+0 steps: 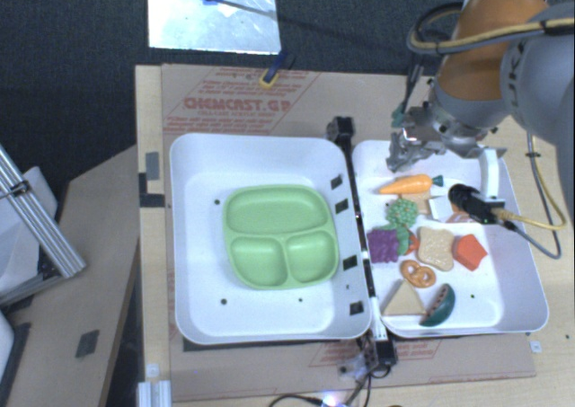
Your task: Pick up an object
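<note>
Carrot point(406, 185), orange, green-tipped, lying flat

two white bins point(193, 181), one green tray point(277, 236), nine toy foods point(406, 185)

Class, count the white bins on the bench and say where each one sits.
2. The left bin holds a green divided plate. The right bin holds the toy food, with the gripper at its far end.
</note>
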### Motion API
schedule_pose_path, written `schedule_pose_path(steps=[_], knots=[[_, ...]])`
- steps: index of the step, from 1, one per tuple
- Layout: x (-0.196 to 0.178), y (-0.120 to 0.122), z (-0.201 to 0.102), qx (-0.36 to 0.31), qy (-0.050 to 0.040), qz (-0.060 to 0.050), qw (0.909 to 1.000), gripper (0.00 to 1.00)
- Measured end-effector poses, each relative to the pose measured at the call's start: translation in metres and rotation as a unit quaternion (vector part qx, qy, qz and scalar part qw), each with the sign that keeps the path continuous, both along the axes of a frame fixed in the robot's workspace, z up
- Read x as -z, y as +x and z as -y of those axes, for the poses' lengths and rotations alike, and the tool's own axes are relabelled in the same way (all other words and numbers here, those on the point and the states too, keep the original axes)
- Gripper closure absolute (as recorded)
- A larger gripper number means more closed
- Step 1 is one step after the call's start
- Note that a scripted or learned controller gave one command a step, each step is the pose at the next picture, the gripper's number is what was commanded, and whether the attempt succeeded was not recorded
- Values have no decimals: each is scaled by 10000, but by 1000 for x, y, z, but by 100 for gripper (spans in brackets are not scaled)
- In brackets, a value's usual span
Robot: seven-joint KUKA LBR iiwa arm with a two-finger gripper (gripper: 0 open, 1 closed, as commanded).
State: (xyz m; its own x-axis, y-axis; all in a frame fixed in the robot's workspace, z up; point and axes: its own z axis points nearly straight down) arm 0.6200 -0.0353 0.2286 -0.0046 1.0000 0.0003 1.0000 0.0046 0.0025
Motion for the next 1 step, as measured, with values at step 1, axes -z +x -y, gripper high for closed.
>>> schedule_pose_path(steps=[1], knots=[[6,18,8,9,-1,4,10000,100]])
